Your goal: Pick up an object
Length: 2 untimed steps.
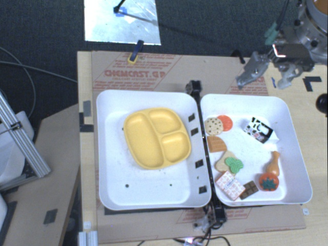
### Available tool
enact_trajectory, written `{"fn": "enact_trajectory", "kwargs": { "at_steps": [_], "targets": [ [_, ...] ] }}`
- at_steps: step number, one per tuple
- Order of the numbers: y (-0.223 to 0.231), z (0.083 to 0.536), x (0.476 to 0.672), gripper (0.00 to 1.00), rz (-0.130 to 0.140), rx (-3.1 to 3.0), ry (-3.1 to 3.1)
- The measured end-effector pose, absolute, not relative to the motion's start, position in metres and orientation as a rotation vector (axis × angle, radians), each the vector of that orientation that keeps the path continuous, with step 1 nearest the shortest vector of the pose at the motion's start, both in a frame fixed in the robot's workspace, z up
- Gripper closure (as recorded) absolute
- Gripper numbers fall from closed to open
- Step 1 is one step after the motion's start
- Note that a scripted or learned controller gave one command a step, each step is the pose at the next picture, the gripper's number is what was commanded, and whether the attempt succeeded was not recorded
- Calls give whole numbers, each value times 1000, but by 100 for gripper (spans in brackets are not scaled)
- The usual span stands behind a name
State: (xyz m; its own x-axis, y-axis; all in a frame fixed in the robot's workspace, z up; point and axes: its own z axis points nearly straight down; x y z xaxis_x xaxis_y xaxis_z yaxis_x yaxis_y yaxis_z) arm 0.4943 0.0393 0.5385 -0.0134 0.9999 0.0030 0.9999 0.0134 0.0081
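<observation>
My gripper hangs above the bench just beyond the far edge of the right bin. Its two grey fingers are spread apart, open, with nothing between them. Several toy foods lie in the right bin below it: a black and white carton, a round cookie, a red slice, a piece of toast, a green piece, a drumstick, an orange fruit, a pink wafer and a brown chocolate.
The left bin holds a yellow divided plate. A black divider with clips runs between the bins. A shiny sheet lies on the floor at the back. A metal frame stands at the left.
</observation>
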Motion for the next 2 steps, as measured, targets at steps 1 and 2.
{"fn": "enact_trajectory", "kwargs": {
  "at_steps": [1, 2],
  "targets": [
    [35, 547, 497, 100, 10, 2209, 2227],
    [35, 558, 497, 100, 14, 2202, 2230]
  ]
}}
